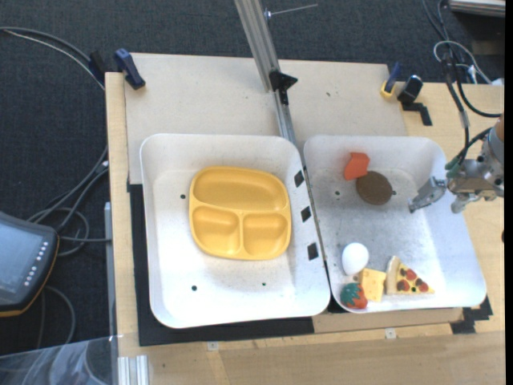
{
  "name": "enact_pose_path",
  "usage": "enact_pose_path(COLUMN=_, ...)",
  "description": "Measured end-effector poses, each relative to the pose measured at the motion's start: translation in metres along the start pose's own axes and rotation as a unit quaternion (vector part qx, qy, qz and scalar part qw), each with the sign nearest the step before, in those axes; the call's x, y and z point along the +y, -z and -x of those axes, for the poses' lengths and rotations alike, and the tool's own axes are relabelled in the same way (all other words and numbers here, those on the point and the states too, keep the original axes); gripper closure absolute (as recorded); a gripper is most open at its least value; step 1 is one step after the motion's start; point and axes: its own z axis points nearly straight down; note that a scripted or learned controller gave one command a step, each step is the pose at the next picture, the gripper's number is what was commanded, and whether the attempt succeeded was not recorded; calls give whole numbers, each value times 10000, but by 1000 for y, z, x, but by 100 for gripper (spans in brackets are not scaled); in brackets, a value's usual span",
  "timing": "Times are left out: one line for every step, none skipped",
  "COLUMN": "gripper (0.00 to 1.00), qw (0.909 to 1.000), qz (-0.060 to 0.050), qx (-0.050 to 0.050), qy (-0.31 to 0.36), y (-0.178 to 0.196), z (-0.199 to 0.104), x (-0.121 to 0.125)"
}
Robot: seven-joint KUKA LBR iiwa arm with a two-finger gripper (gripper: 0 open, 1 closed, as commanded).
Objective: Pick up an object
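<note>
Dark carpet surrounds a pale wooden counter [200,83] that carries two shallow white bins side by side, with cables trailing over the floor at left and upper right. At the right edge the pincer [442,196] hangs over the right rim of the right bin [401,239], its two grey fingers spread wide with nothing between them; one fingertip [418,202] points down and left over the bin floor, the other sits just outside the rim. Nearest the pincer, a little to its left, lies a flat round brown piece [374,188] like a cookie or patty, and touching its upper left edge is a small orange-red block [357,166], tilted. Well below these, in the bin's lower corner, a cluster of play food sits close together: a white egg [355,257], a yellow cheese wedge [372,283] just under it, a small red and green piece [353,296] at the rim that I cannot identify, and a pizza slice [405,279] with red dots on yellow, lying flat to the right of the cheese. Across the divider, the left bin [164,215] holds a yellow tray [239,212] with three compartments, lying flat near the centre. A metal pole [258,30] rises from the back of the counter between the bins. Blue clamps [128,66] grip the counter's far corners.
</note>
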Motion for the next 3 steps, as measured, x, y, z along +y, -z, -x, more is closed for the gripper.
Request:
enact_pose_path(gripper=0, qw=10000, qz=3, qx=0, qy=-2, y=0, z=0, x=0)
enact_pose_path(gripper=0, qw=10000, qz=-23, qx=3, qy=-3, y=-51, z=-1, x=10)
enact_pose_path(gripper=0, qw=10000, qz=-19, qx=3, qy=-2, y=-94, z=-7, x=11)
